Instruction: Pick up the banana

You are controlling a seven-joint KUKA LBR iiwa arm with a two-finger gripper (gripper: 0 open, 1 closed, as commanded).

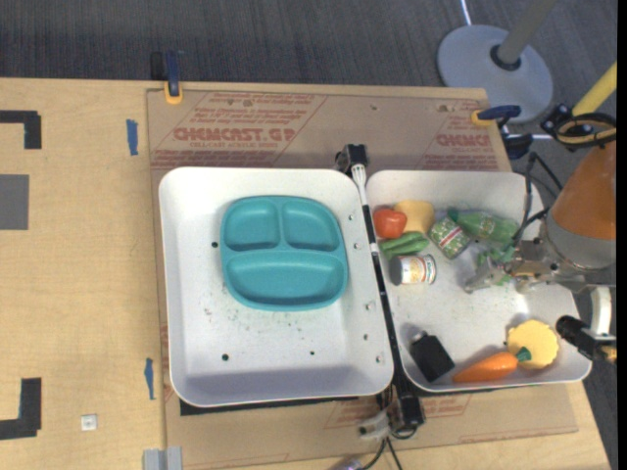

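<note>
Banana: a yellow piece (pixel 417 213) at the back left of the right bin (pixel 460 372) is taken to be the banana; it lies touching a red tomato (pixel 389 222).
Tool: the tool (pixel 502 266) is seen low over the middle of the right bin, near a green packet (pixel 482 226); whether it is wide or narrow cannot be told, and nothing is seen held.
Step in hand: the reach to the banana is judged not yet finished.
Done well: the tool is best brought left and back, and lowered across the short width of the banana, so that the tomato and the can (pixel 415 269) are not nudged.
Risk: a second yellow thing (pixel 534 343) beside the carrot (pixel 486 366) could be mistaken for the target.
Surface: the bins are smooth white plastic, so a pushed banana is likely to slide.
Left bin: a blue divided plate (pixel 284 253) is held in the left bin (pixel 196 360).
Room: the counter (pixel 78 262) is pale wood under a cardboard sheet (pixel 294 130); dark carpet (pixel 245 18) and a round grey stand (pixel 495 67) are seen behind.
</note>
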